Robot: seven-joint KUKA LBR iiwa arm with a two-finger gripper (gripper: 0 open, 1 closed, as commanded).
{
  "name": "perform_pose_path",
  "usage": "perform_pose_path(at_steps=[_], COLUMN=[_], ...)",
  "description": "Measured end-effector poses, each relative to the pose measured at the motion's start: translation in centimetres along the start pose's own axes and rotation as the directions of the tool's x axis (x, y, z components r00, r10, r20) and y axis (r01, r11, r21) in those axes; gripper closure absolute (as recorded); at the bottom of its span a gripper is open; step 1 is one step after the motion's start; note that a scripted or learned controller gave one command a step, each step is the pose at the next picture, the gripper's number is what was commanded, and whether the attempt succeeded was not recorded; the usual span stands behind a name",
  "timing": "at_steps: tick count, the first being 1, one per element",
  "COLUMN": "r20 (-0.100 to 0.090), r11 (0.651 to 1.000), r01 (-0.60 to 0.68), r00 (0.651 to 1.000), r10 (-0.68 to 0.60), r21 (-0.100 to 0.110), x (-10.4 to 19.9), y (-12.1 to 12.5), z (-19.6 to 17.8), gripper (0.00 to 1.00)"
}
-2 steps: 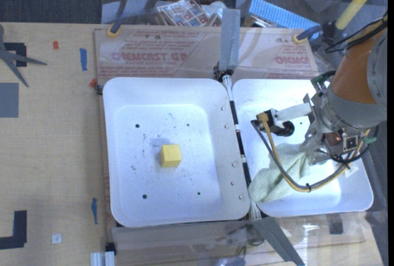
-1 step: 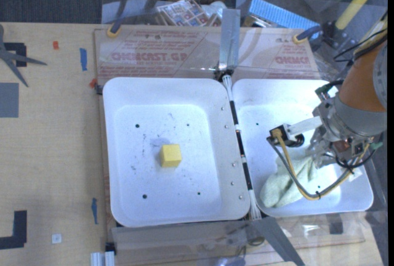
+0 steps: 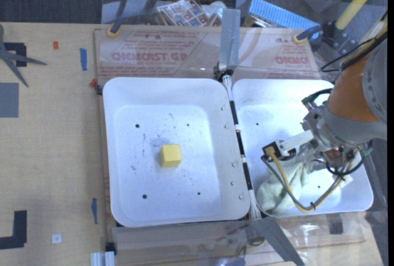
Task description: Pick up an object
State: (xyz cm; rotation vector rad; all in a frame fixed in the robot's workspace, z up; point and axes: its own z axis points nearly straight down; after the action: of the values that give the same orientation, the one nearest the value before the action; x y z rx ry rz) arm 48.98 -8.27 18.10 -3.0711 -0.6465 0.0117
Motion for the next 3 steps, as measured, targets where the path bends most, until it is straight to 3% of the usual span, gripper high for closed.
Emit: perform_pose_path(at_steps=[1, 2, 3], r20=[-0.002, 0.002, 0.009], r11=[0.98, 0.977, 0.978], r01=[-0.199, -0.212, -0.21], r00=[0.98, 0.977, 0.978], r10=[0.199, 0.212, 0.21], r21=[-0.005, -0.002, -0.003], x=[2.3, 2.1, 2.2], y=[-7.4, -5.8, -5.7], z=[-8.9, -7.2, -7.8], gripper=[1.0, 1.0, 1.0])
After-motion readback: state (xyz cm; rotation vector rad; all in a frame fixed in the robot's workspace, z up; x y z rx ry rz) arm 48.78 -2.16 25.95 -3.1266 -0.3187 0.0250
